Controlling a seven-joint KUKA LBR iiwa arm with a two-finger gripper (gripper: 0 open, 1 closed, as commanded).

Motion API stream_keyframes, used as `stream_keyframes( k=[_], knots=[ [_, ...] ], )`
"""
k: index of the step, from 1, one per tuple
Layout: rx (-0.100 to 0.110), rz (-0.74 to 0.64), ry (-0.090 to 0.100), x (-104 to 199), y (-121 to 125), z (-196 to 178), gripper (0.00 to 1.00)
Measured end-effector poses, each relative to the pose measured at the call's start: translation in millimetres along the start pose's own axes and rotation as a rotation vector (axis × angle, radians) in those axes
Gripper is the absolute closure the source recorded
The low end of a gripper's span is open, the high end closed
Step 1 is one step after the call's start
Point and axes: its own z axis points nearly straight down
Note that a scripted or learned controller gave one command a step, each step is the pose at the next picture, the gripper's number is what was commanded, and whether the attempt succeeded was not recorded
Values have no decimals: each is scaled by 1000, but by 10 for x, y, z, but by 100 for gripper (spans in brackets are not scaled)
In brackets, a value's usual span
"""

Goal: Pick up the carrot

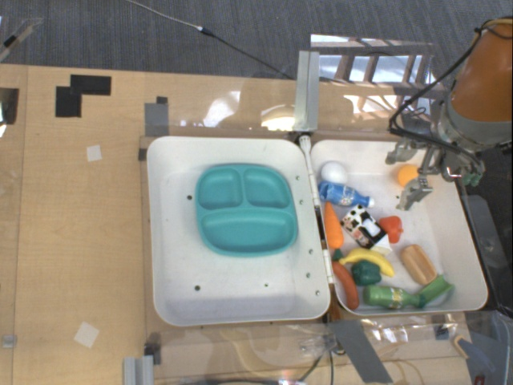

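1. Nearest the camera, at the six o'clock end of the right bin (pixel 473 295), lie a green bottle-shaped toy (pixel 390 297), a dark green vegetable (pixel 365 273), a banana (pixel 370 261) and a red sausage-like piece (pixel 345 282). A bread roll (pixel 418 263) sits toward four o'clock of the pile. None of these concern the task.

2. A little farther in, the carrot (pixel 333 225) lies lengthwise against the bin's nine o'clock wall, right beside the divider between the two bins. It rests on the floor of the bin, untouched, with a black-and-white cow-patterned toy (pixel 361 224) just to its three o'clock side and a red pepper (pixel 390 228) beyond that.

3. In the left bin (pixel 168 239) a teal divided plate (pixel 244 209) sits near the centre; it plays no part here.

4. Farther still, a blue bottle (pixel 343 192) and a white egg (pixel 333 172) lie at the carrot's twelve o'clock.

5. Farthest, at the right bin's one o'clock corner, the gripper (pixel 421 184) hangs over the bin beside an orange fruit (pixel 408 175). Its fingers appear to stand apart with nothing between them, though the angle makes this less than certain.

6. My judgement: the pick is not yet done. The gripper is well apart from the carrot, roughly at its two o'clock, so the approach, the descent, the close and the lift all remain.
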Motion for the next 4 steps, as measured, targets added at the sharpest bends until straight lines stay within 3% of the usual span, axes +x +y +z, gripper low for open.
stream_keyframes(
  k=[1,2,3,4],
  knots=[
    [1,-96,-2,-337,-609,217,0],
    [0,-302,-3,-395,-578,370,0],
    [4,-482,-8,-456,-590,1172,0],
    [10,-485,-23,-505,-581,1004,100]
  ],
)
